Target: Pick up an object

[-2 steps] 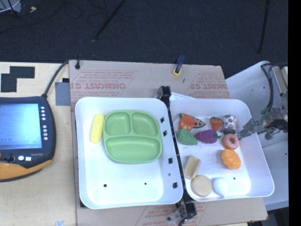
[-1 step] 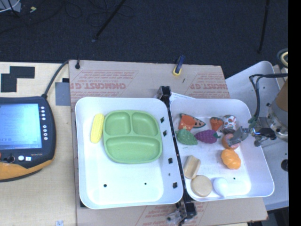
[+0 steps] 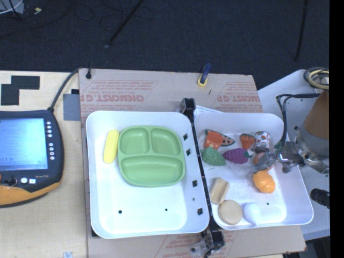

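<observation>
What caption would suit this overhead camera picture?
Gripper low over toy foods in the right bin; green plate in the left bin.

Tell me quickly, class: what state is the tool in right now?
Tool: over the right bin, above the orange object; open or shut cannot be told.

Left bin [image 3: 102, 208] holds a green divided plate [image 3: 151, 156] and a yellow corn cob [image 3: 110, 145]; right bin [image 3: 298, 208] holds toy foods, the gripper [image 3: 267, 157] just above an orange [image 3: 264, 181]
</observation>
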